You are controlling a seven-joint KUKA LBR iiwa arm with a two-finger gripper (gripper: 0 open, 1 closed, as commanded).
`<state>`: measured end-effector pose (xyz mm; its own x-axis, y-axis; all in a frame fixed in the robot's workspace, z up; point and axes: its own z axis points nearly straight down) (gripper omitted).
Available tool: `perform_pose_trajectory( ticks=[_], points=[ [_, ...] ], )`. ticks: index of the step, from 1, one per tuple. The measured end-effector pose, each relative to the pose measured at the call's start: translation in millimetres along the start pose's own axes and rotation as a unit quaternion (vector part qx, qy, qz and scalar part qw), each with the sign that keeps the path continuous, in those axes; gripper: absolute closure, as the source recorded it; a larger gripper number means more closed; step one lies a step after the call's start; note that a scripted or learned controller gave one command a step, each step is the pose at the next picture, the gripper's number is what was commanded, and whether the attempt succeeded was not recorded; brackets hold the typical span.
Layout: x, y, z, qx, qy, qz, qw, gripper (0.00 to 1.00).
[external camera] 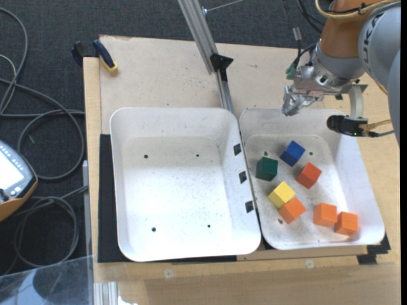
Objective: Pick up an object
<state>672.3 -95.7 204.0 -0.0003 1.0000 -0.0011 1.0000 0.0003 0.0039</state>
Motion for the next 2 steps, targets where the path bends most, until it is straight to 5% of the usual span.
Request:
perform_pose_trajectory(
  ticks=[1,2],
  points=[
    [0,2,-51,-0.001,0.000,-0.001,1.0000,1.00],
    [49,-22,-57,0.004,0.002,-0.003,1.0000,1.00]
  ],
)
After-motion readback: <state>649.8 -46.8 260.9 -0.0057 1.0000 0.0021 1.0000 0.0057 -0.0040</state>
